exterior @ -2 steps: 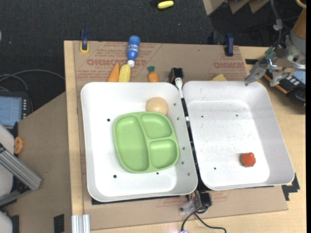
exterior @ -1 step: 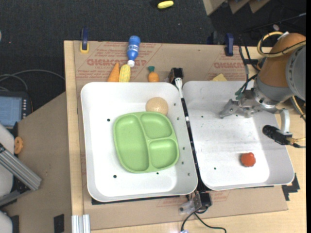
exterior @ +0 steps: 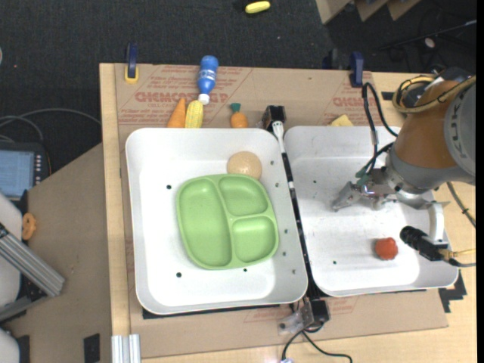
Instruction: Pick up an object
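Surface [exterior: 113,203]: pale wooden bench on dark carpet, lined with printed brown cardboard, clamped at the back corners.

Left bin [exterior: 151,165]: shallow, white, glossy plastic with rounded corners. Holds a green divided plate [exterior: 225,221], three compartments, smooth and matte, lying flat near the centre; a tan rounded object [exterior: 244,164], bun-like, touches the plate's far rim.

Right bin [exterior: 325,225]: same make, set just beside the left one. Holds a small red rounded object [exterior: 386,249], tomato-like, near the front right corner and apart from the walls, so probably the easiest candidate for picking.

Gripper [exterior: 349,197]: metallic grey, low over the middle of the right bin, well apart from the red object. The fingers appear spread somewhat, with nothing between them.

Behind the bins, on the cardboard: a blue-and-white toy bottle [exterior: 207,77], a yellow corn cob [exterior: 194,113], an orange carrot [exterior: 177,115], all small plastic playthings, likely spares.
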Controlling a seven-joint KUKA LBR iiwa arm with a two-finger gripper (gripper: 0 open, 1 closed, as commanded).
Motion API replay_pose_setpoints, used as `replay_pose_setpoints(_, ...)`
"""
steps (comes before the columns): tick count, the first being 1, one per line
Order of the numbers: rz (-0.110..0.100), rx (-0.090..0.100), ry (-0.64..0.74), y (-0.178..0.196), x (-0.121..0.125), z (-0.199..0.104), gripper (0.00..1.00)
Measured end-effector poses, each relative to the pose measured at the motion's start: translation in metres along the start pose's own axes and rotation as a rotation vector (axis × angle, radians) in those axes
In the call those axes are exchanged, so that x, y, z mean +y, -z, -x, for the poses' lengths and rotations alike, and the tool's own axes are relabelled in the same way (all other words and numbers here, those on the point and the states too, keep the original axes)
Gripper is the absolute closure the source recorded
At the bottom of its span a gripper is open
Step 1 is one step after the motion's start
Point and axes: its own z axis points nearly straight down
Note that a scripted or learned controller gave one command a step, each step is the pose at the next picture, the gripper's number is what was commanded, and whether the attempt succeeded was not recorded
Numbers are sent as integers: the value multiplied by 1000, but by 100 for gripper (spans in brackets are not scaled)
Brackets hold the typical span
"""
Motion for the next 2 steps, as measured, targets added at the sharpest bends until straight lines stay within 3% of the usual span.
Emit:
replay_pose_setpoints(1,4,4,-4,1,-67,74,0)
replay_pose_setpoints(2,3,0,3,0,-84,17,0)
